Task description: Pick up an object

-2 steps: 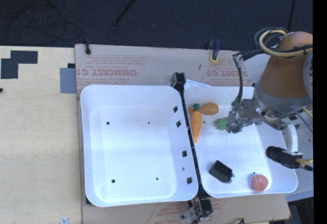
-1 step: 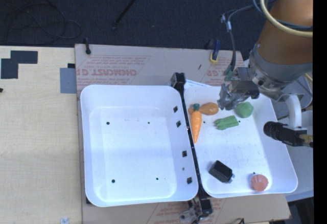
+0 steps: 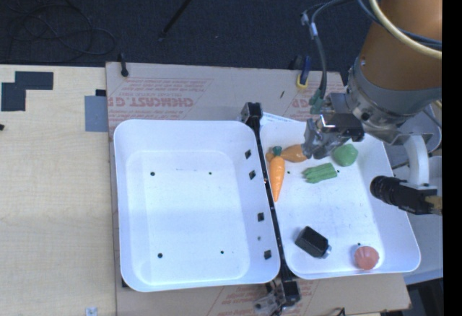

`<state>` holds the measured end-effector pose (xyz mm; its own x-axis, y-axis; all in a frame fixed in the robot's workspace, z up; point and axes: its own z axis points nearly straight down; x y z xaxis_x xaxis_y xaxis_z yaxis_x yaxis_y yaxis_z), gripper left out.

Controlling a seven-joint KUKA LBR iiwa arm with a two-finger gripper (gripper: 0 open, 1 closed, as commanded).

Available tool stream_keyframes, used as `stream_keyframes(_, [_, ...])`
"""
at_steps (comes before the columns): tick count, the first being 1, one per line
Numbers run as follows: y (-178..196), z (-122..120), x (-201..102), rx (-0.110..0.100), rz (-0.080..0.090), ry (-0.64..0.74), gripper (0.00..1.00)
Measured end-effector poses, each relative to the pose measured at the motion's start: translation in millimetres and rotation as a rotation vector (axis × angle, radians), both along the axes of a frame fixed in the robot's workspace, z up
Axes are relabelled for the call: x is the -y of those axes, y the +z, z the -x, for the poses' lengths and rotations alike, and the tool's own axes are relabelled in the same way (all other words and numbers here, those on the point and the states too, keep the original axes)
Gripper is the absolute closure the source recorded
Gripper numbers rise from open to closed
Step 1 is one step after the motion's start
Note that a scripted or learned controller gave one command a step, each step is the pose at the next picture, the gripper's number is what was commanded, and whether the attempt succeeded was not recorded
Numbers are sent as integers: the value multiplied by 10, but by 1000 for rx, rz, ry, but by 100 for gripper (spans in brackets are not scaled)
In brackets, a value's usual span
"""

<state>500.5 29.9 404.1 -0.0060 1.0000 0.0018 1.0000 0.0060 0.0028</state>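
So the gripper (image 3: 315,150) is down near the far edge of the right bin (image 3: 393,231), right over an orange piece (image 3: 294,154); can't tell its state. Carrot (image 3: 276,175) lies along the left edge, green pieces (image 3: 320,173) beside it, black block (image 3: 312,242) and pink ball (image 3: 366,257) near the front edge.

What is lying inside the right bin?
The right bin holds a carrot, an orange piece, two green pieces, a black block and a pink ball; the gripper covers anything beneath.

right bin (image 3: 404,249): carrot (image 3: 276,176) left | block (image 3: 312,242), perhaps ball (image 3: 366,257), front
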Motion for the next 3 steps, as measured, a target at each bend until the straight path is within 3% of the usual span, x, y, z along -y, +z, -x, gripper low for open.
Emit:
stream_keyframes(1, [-665, 46, -720, -13, 2, 1, 100])
stream_keyframes(2, [442, 194, -1027, 5, -1, -2, 100])
stream_keyframes(3, [-322, 261, -1548, -14, 5, -1, 100])
